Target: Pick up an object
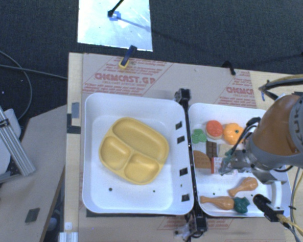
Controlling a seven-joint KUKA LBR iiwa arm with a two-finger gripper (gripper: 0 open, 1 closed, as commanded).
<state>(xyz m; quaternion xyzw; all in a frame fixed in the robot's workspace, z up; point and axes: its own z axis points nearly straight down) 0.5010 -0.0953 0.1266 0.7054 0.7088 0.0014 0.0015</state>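
**Eight toy foods counted around the gripper; grasp unconfirmed**

Located over the right bin (214, 187), low above its floor: gripper (225, 167), reaching in under the grey-and-orange arm (276, 133). Open or closed: cannot tell, the tip being blurred and partly masked by the wrist. Nothing confirmed as held.

Positions, all taken from the gripper:
- Just below it, touching or nearly so: small red-and-white item (216, 163), too indistinct to name.
- Just beside it, toward the left bin (96, 191): bread slice (202, 159), with brown bar (212, 147) next above.
- Farther up the view: tomato (214, 128), orange (233, 132) and green piece (198, 135).
- Down and to the right, near: upper drumstick (244, 186).
- Well below: lower drumstick (218, 202), touching broccoli (241, 204).
- Well apart, across the divider: yellow divided plate (134, 150) in the left bin.

Handling, as judgement only:
- Appear to be hollow plastic playthings, so likely light, rigid, not fragile, and somewhat slick.
- Round fruit likely to roll or squirt out of a pinch; best avoided.
- Bread slice lying flat, with little edge to catch.
- Best candidate: upper drumstick, lying apart from its neighbours. Recommended hold across the narrow shank, near where it widens into the meaty end, closing across the short axis.
- Risk: light pieces apt to skid on the smooth floor if nudged before closing.
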